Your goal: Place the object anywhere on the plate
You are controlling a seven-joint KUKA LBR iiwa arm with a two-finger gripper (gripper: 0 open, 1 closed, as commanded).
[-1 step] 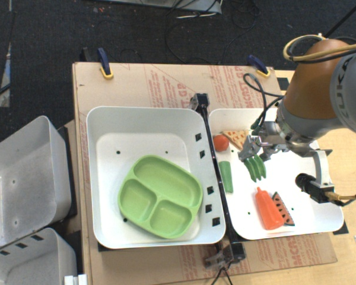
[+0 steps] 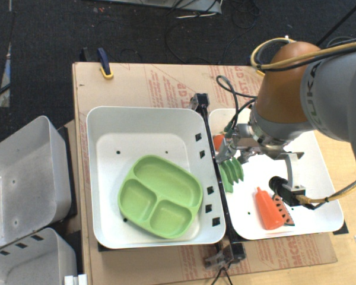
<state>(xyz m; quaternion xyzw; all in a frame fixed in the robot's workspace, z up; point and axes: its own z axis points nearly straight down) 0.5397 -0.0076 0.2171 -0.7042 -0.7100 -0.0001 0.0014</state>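
The green ridged object (image 2: pixel 231 172) lies at the right bin's (image 2: pixel 320 221) nine o'clock edge, directly under the gripper (image 2: pixel 229 153), touching its fingertips; whether those fingers pinch it I cannot tell. An orange carrot-like toy (image 2: pixel 268 208) lies toward five o'clock. The green plate (image 2: pixel 160 196) sits in the left bin (image 2: pixel 107 159)
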